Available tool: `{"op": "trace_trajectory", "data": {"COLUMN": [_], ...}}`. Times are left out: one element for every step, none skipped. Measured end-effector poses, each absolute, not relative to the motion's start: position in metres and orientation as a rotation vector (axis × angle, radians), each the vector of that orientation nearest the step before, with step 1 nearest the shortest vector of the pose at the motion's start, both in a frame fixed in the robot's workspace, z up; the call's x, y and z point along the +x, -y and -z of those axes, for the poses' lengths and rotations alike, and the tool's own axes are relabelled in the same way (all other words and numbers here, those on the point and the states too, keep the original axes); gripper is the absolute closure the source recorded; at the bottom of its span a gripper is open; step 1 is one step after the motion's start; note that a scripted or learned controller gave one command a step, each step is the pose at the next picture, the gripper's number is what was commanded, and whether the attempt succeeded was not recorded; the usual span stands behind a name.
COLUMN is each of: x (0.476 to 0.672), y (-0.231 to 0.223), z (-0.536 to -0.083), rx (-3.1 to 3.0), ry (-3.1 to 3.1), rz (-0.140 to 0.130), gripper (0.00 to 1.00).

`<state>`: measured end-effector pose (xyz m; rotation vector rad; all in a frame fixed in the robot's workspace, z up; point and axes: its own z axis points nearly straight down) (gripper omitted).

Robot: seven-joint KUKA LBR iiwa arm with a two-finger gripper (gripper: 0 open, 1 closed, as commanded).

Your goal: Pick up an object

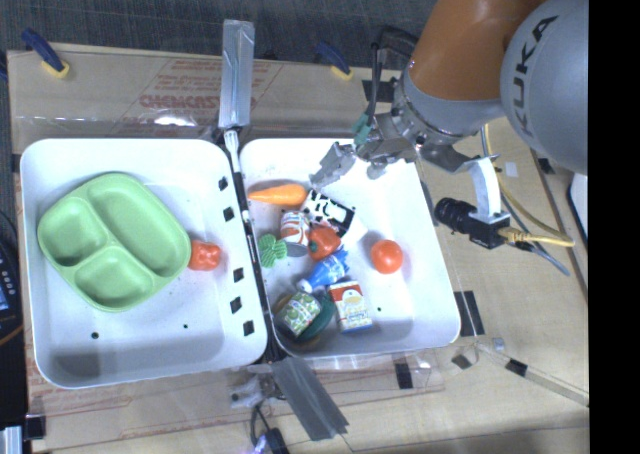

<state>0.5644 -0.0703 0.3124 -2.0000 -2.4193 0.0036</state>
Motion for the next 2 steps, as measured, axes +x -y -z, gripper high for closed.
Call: {"op": "trace_trajectory", "data": {"x": [0.544, 0.524], "y": [0.126, 0.128], "z": [-0.201, -0.151], "rx": [-1.984, -1.936], "ry": [2.428, 2.469], "rz": [-0.007, -0.004], "gripper": [0.00, 0.00]}}
